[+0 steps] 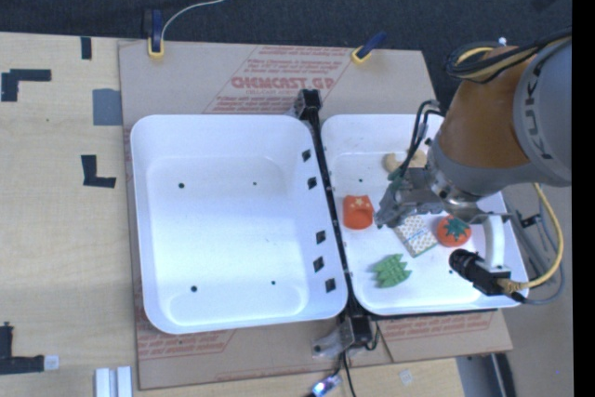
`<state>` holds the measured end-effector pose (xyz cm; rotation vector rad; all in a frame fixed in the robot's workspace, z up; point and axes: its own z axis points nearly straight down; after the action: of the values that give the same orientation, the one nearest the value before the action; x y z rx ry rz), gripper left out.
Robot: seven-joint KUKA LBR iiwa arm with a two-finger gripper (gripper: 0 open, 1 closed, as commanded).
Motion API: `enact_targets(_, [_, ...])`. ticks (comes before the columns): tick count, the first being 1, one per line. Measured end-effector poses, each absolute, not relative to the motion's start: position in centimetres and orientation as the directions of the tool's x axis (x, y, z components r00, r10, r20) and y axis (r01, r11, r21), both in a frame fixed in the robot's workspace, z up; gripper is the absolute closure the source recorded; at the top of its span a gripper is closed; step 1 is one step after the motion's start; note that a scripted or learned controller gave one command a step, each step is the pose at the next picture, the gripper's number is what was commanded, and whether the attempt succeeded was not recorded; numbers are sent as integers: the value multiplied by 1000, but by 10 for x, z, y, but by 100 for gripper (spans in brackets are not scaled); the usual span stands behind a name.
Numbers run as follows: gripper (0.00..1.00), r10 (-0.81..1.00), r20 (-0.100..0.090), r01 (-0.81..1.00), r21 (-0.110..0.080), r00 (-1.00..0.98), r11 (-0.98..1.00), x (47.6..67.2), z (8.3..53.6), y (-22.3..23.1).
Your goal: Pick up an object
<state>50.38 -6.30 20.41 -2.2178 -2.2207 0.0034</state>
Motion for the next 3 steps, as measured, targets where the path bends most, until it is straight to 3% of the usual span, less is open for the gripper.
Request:
enact_targets(1, [100,1000,4,1000,17,-10,10,485,375,3])
enact_targets(2, [100,1000,2,1000,8,-10,10,498,450,72])
enact_targets(3, [100,1000,2,1000,9,-5,5,496,540,105])
